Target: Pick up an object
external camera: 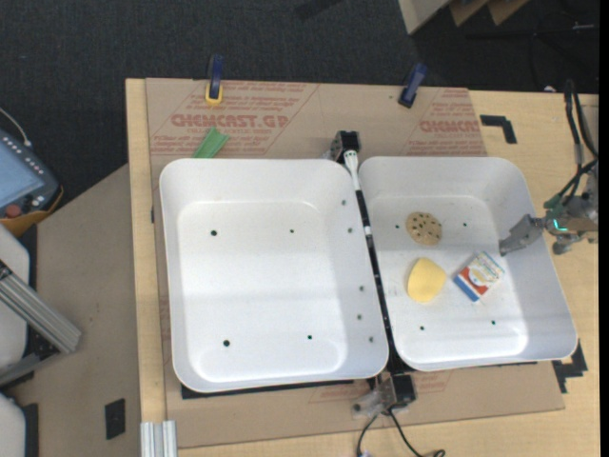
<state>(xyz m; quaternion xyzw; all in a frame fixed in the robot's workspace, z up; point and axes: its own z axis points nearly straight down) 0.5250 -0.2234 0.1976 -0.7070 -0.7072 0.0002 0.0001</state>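
The right bin [533,193] holds three things. A round brown cookie [423,227] lies near its middle, and a yellow rounded object [426,281] sits just below it. A small white carton with red and blue print [478,277] lies to the right of the yellow one. My gripper [544,236] hangs over the right rim of this bin, up and to the right of the carton. It is open, with one grey finger [519,237] reaching in over the bin wall. Nothing is between the fingers.
The left bin [171,255] adjoins the right one along a black seam. Both rest on a cardboard sheet [285,112] held by a yellow clamp [214,91] and a blue clamp [412,86]. A green strip [210,143] lies on the cardboard. Cables [579,131] hang at the right.
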